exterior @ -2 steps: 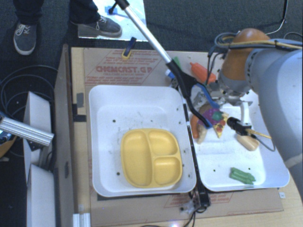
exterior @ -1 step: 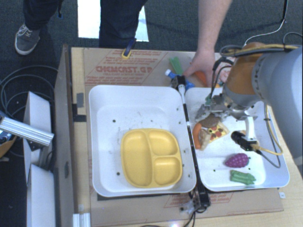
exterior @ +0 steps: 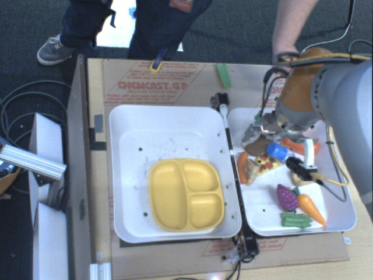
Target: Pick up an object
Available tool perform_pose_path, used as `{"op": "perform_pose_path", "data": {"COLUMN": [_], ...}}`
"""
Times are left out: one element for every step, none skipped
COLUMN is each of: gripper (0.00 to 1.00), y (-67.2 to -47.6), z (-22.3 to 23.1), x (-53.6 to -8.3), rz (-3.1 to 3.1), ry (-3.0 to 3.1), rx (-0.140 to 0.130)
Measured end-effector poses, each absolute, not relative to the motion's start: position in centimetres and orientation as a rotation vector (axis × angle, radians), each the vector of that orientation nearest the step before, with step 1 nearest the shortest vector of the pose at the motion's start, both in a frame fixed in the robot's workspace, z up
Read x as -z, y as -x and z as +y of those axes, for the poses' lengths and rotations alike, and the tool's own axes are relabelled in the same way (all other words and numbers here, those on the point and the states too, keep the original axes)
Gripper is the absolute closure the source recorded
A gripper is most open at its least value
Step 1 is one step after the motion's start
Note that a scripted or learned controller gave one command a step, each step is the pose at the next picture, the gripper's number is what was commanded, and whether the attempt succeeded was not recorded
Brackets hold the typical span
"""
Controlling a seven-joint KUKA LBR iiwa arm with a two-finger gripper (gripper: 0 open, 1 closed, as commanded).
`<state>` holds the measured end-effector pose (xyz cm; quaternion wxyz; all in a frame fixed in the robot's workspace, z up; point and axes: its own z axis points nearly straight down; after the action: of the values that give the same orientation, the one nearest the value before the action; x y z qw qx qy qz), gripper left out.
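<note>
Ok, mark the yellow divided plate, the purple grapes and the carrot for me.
yellow divided plate (exterior: 175, 192): camera view, on its large compartment, in the left bin.
purple grapes (exterior: 286, 198): camera view, middle of the bunch, right bin.
carrot (exterior: 310, 208): camera view, on its orange body, right bin.

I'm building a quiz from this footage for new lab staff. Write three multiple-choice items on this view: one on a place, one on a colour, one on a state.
1. Where is the yellow tray?
A. left bin
B. right bin
C. the floor

2. What colour is the carrot?
A. blue
B. orange
C. white

3. How does the tray lie?
A. flat, compartments up
B. upside down
C. on edge

Key: 1 A, it sits in the left bin; 2 B, orange beside the purple grapes; 3 A, three compartments face up.
</note>
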<state>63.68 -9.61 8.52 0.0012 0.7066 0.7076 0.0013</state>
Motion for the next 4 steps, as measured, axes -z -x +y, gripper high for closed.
{"op": "perform_pose_path", "data": {"gripper": [0.0, 0.0, 0.0, 0.0], "y": [-67.1, -65.3, -67.0, -65.5], "z": [-13.5, -9.0, -12.7, -9.9], "x": [-9.6, -8.4, -8.6, -8.5], "rz": [2.217, 2.228, 2.218, 2.227], "ry": [-2.217, -2.215, -2.218, -2.215], "rx": [-0.006, -0.001, -0.004, -0.002]}}
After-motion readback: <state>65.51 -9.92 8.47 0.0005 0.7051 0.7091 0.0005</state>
